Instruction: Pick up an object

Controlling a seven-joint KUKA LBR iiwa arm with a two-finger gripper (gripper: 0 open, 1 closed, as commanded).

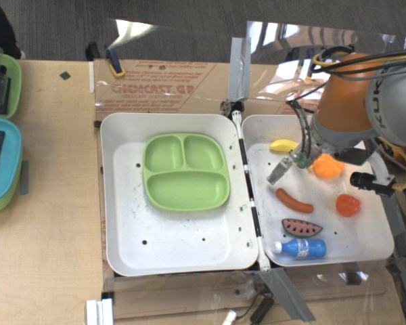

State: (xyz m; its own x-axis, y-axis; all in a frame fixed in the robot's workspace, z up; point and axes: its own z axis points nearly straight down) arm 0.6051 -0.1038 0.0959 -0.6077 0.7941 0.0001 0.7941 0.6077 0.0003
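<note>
Wooden table [54, 249] bears both bins; the pincer [279, 172], whose spread I cannot tell, should descend squarely over the sausage [295, 200].

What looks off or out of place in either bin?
Nothing stands out. The green plate sits flat in the left bin. The blue bottle lies on its side among toy food in the right bin; no spills.
</note>
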